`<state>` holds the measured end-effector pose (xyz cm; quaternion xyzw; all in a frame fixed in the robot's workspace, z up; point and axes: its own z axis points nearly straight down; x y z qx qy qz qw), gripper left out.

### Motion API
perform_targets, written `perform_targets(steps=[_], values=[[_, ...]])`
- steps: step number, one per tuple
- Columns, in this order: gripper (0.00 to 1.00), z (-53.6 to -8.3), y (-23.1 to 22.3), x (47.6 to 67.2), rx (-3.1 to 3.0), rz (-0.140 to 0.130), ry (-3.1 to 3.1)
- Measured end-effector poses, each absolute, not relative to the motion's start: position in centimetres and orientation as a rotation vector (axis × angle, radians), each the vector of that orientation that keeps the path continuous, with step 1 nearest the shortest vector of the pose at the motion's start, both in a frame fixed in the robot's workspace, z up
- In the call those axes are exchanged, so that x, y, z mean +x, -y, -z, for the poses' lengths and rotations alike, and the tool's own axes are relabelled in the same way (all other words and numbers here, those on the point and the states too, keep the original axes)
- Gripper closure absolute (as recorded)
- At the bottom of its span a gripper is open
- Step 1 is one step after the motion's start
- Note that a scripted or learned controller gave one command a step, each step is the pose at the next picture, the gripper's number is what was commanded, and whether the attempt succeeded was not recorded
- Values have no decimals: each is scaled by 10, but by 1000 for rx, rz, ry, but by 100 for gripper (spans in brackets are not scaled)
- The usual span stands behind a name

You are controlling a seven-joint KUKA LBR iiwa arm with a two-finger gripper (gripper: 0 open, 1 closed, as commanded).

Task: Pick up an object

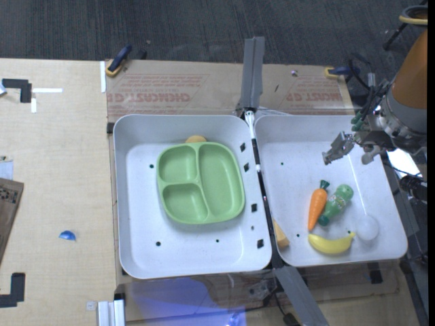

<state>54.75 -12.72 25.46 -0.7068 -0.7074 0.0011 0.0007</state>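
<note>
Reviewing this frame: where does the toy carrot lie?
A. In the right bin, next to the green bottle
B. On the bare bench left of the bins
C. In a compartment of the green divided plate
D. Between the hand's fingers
A: the carrot lies in the right bin, against the green bottle and just above the banana, apart from the hand above it.

At the right edge of the frame the arm point(414, 80) is showing an orange band above a grey wrist, dark cables trailing beside it, ending in a grey metal two-finger gripper point(353, 148)
</note>
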Motion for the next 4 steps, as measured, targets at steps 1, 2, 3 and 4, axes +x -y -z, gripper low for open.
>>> perform_targets(steps=[1, 2, 3, 4], values=[[0, -344, 106, 562, -2221, -3, 2222], [0, -209, 101, 511, -2338, -4, 2095], [0, -91, 109, 498, -2188, -1, 2253], [100, -100, 109, 498, -2192, -2, 2248]])
